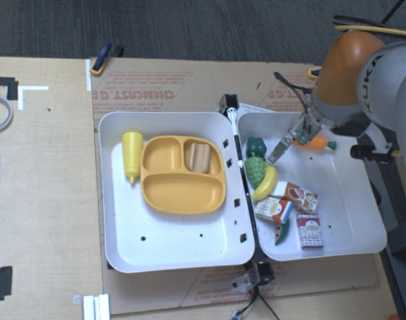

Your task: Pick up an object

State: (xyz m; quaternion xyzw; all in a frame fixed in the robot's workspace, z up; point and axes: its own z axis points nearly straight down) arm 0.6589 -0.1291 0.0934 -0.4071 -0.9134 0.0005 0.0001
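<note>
My gripper (283,148) hangs low over the back left part of the right bin (353,199), coming in from the arm at the upper right. An orange carrot-like toy (316,142) with a green end lies right beside the gripper's wrist; whether it is held is unclear. Just left of the gripper sit a dark green toy (256,145) and a lighter, bumpy green one (255,169). A yellow banana (266,183) lies below them. Small printed boxes (287,204) and a red carton (310,232) lie nearer the front, with a green chilli (281,233) between them.
The left bin (176,242) holds a yellow divided plate (183,175) with a tan cylinder (199,157) in its upper right compartment. A yellow squeeze bottle (131,153) lies beside the plate. The ridge between the bins (243,185) runs close to the gripper's left.
</note>
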